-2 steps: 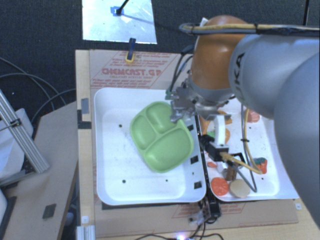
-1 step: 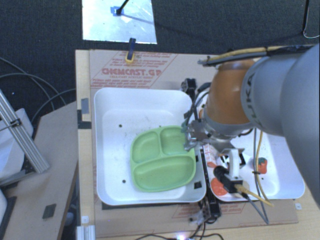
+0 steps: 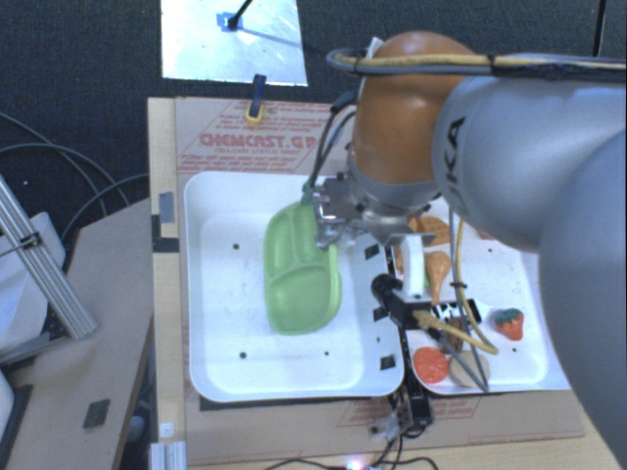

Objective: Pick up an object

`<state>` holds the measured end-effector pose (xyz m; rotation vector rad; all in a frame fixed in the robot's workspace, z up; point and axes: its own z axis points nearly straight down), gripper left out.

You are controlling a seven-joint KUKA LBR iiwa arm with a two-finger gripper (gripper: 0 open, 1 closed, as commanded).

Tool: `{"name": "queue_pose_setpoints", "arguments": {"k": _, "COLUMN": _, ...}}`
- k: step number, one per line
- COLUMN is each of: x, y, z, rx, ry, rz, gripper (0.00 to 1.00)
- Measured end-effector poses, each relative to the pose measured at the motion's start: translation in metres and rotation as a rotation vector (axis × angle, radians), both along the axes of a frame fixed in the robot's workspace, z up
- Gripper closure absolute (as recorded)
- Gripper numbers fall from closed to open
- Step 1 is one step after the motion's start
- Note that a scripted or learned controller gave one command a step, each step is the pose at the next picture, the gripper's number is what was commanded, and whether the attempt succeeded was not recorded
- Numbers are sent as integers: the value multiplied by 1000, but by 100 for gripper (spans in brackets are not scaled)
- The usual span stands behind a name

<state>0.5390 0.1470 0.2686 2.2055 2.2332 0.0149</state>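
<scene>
A pale green, oblong plastic dish (image 3: 299, 277) lies in the left bin (image 3: 220, 292), toward its right side. My gripper (image 3: 324, 223) is at the dish's upper right end, touching or just above its rim. The wrist and the orange band hide where they meet. In the right bin (image 3: 529, 360) lie an orange carrot-like piece (image 3: 437, 265), a white piece (image 3: 414, 260), a red round thing (image 3: 429, 364) and a small red and green thing (image 3: 507, 323).
Grey tongs (image 3: 468, 349) and a black-and-white item (image 3: 458, 311) also lie in the right bin. The arm covers that bin's upper part. Cardboard (image 3: 250, 140) lies under the bins, with a shiny sheet (image 3: 235, 27) behind.
</scene>
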Motion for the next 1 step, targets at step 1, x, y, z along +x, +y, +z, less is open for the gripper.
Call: {"name": "queue_pose_setpoints", "arguments": {"k": 1, "x": -18, "y": -55, "z": -89, "rx": -6, "ry": 14, "rz": -16, "gripper": 100}}
